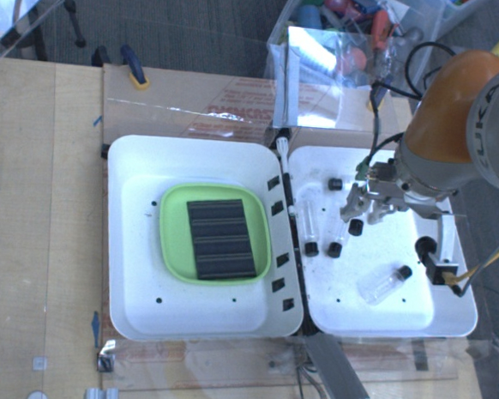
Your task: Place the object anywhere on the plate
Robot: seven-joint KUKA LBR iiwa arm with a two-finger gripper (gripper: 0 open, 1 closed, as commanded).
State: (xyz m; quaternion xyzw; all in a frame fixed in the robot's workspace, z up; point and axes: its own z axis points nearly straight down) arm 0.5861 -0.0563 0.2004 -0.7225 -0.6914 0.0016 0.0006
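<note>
Camera view: hand point(357, 213) above right bin point(446, 322)

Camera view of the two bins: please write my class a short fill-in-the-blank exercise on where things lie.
1. The green plate lies in the ____ bin.
2. On the plate rests a ____ ridged block.
3. The clear vial with a black cap lies in the ____ bin.
4. The end effector hangs over the ____ bin.

Missing words: left; black; right; right
</note>
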